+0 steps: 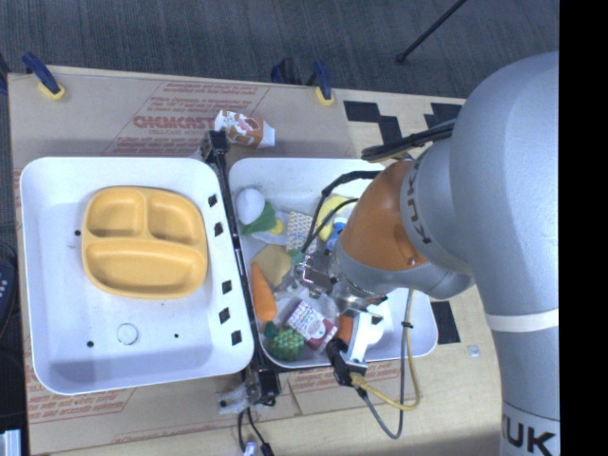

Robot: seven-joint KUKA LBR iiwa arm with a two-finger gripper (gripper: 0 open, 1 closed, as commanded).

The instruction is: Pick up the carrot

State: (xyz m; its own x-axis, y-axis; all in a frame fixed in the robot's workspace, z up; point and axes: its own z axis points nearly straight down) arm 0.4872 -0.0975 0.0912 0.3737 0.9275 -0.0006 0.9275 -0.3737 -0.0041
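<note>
Orange and tapered, the carrot (263,293) lies lengthwise along the left wall of the right bin (423,335), its narrow end pointing up the view, with a green item (284,340) just below it and a red-and-white packet (309,319) beside it. The gripper (328,288) hangs over the clutter just right of the carrot. A yellow divided tray (144,240) sits in the left bin (57,350).

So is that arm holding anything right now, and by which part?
Cannot be told: the arm's wrist hides its gripping end. The carrot lies in the right bin, apparently untouched.
</note>
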